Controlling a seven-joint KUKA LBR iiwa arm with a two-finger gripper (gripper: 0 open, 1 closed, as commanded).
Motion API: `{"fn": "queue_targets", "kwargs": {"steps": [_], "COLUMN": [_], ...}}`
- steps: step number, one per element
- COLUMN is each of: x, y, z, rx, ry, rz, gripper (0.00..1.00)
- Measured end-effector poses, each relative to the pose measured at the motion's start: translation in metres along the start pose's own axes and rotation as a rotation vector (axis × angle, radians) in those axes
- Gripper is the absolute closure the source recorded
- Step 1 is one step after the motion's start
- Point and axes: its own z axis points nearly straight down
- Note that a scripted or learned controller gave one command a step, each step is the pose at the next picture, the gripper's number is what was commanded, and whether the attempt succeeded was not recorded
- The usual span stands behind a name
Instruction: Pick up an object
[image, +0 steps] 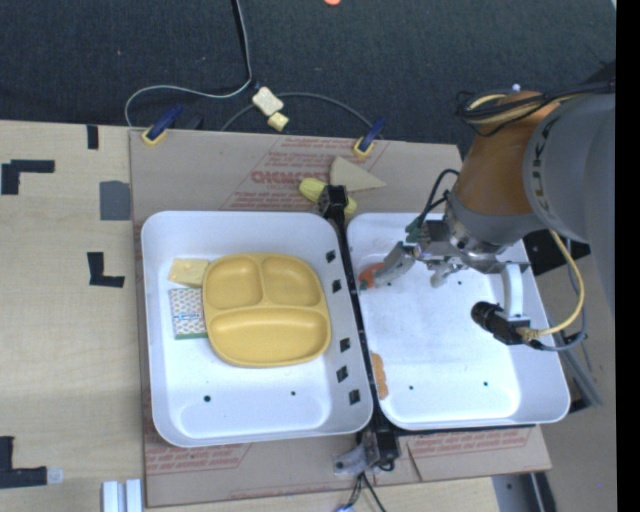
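My gripper (415, 268) hangs over the upper left part of the right bin (470, 400). Its jaws stand open, and I see nothing between them. One finger (392, 262) points left toward a small orange object (367, 272) that lies by the bin's left wall, just past the fingertip. A second orange piece (378, 375) lies lower down along the same wall. In the left bin (240, 420) a yellow divided plate (267, 308) rests in the middle. A pale yellow block (187, 271) and a patterned sponge-like pad (186, 311) sit at its left side.
The divider (345, 300) between the bins carries black clips. A yellow and black item (330, 193) and a tan wedge (358, 176) lie on the cardboard behind the bins. Cables run across the dark floor at the back (245, 70). The arm's body (520, 170) covers the right bin's upper right.
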Motion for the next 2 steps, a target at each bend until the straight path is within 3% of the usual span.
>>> {"fn": "queue_targets", "kwargs": {"steps": [1,2], "x": [0.019,-0.023], "y": [0.027,0.072], "z": [-0.002,0.048], "rx": [-0.002,-0.003], "ry": [0.0,-0.002], "rz": [0.0,0.004], "gripper": [0.0,0.0]}}
